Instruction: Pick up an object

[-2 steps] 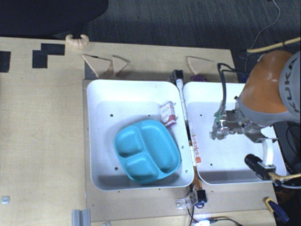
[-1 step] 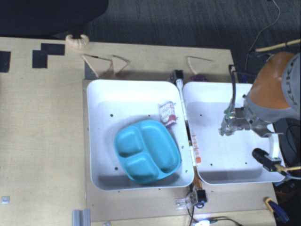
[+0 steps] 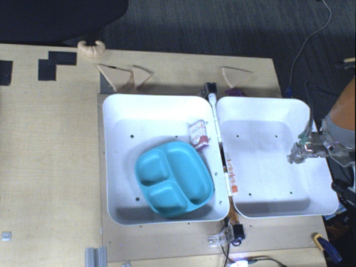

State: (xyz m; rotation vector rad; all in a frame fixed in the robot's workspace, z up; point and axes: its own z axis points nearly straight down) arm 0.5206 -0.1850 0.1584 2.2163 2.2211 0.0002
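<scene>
Reaching in from the right, the gripper (image 3: pixel 297 152) is held low over the right bin (image 3: pixel 261 204) near its right wall; whether the fingers are parted cannot be told. A blue divided tray (image 3: pixel 174 177) and a small packet (image 3: pixel 198 133) lie in the left bin (image 3: pixel 119 149).

right bin (image 3: pixel 261 166) floor open, blue tray (image 3: pixel 174 177) crowding left bin (image 3: pixel 119 149)

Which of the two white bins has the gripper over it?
The right bin: the gripper is over its right side. The left bin holds a blue tray and a small packet.
</scene>
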